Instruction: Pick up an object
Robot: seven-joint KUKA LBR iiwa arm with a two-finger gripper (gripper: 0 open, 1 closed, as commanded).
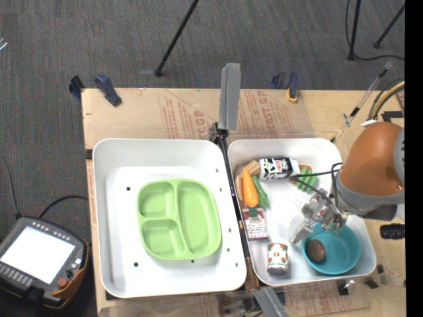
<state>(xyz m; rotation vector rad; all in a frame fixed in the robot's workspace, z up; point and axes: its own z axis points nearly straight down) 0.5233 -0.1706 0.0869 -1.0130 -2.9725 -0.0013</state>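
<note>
**Hand at the rim of the teal bowl in the right bin**

The grey metal two-finger hand (316,222) sits low in the right white plastic bin (324,147), in the lower right of the frame, at the upper-left rim of a round teal bowl (340,253). A small brown rounded object (316,249) lies inside that bowl, just below the hand. Whether the hand is open or closed cannot be told, and nothing is seen gripped in it.

Left of the hand lie a small printed can (277,258), a flat reddish packet (255,223), an orange toy carrot (249,189) and a black-and-white milk carton (275,168) on its side; their print is too small to read. The brown cardboard on the counter (165,107) bears red mirrored lettering, not legible.

Bare white floor lies between the packet and the hand. The left white bin (112,177) holds a light-green divided plate (178,218), well apart from the hand.
</note>
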